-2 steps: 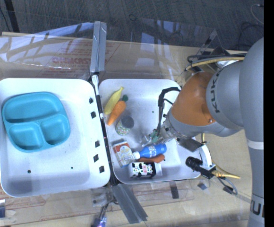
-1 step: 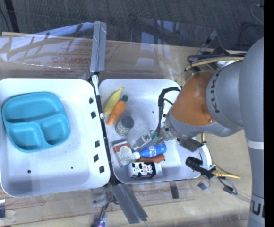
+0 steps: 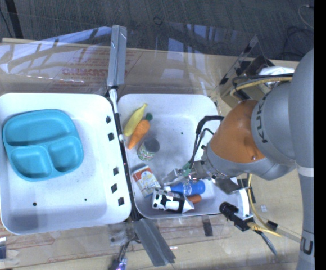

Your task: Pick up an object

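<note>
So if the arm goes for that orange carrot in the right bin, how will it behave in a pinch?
The carrot looks like smooth moulded plastic, so probably stiff, light and a bit slippery. Its tapered round body may roll or squirt out of a pinch. It lies against the banana, so a push would likely nudge both.

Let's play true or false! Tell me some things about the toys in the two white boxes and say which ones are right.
1. The blue tray lies in the left bin. True.
2. The carrot lies beside the banana in the right bin. True.
3. The black-and-white cow toy sits on the blue tray. False: it lies at the right bin's near edge.
4. The arm reaches over the left bin. False: it is over the right bin.
5. The small round can stands just below the carrot. True.
</note>
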### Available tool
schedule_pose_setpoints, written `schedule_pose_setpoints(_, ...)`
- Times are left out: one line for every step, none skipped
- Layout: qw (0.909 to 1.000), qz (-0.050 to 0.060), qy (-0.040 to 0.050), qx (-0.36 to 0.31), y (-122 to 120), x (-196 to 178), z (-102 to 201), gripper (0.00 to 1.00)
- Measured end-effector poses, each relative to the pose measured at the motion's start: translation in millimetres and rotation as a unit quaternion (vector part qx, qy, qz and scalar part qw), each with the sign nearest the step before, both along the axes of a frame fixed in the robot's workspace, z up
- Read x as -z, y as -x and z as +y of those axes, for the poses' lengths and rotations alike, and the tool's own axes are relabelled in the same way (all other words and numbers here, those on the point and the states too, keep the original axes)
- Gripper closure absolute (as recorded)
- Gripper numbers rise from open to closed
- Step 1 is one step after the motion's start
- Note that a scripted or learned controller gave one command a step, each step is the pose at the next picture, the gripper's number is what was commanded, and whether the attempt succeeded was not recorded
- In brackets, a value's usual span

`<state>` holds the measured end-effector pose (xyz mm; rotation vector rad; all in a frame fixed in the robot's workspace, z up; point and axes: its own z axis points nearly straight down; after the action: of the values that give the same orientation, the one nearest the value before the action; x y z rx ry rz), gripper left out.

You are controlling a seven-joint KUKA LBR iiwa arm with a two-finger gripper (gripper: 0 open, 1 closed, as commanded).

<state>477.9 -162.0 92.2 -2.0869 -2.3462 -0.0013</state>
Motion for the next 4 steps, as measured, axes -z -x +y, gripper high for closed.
schedule_pose_setpoints(1.0000, 0.000, 0.0002, -0.003, -1, -10, 0, 1.00)
schedule_pose_setpoints(1.0000, 0.000, 0.0003, -0.003, -1, -10, 0, 0.00)
schedule_pose_setpoints(0.9979, 0.002, -0.0005, 0.065, 1, -7, 34, 0.00)
schedule_pose_setpoints(0.9980, 0.002, -0.0011, 0.063, 0, -16, 34, 1.00)
